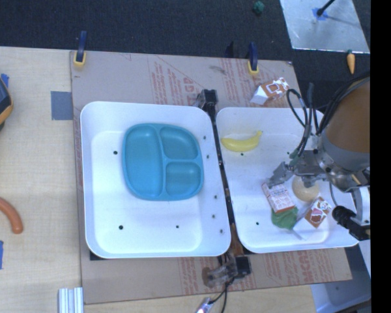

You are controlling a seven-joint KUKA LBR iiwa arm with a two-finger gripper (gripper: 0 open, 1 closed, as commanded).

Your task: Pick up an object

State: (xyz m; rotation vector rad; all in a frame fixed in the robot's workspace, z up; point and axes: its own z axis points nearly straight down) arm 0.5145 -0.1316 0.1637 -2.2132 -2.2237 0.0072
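Note:
The right bin holds a yellow banana near its far left. A cluster lies at its near right: a red and white carton, a green item, a beige round item and a small red carton. My gripper hangs low over this cluster, just above the beige round item and beside the red and white carton. Nothing visibly hangs from it. The arm's orange band rises to the right.
The left bin holds a blue divided plate. A small carton lies on the cardboard behind the right bin. A sausage lies on the bench at far left. Black cables hang by the wrist.

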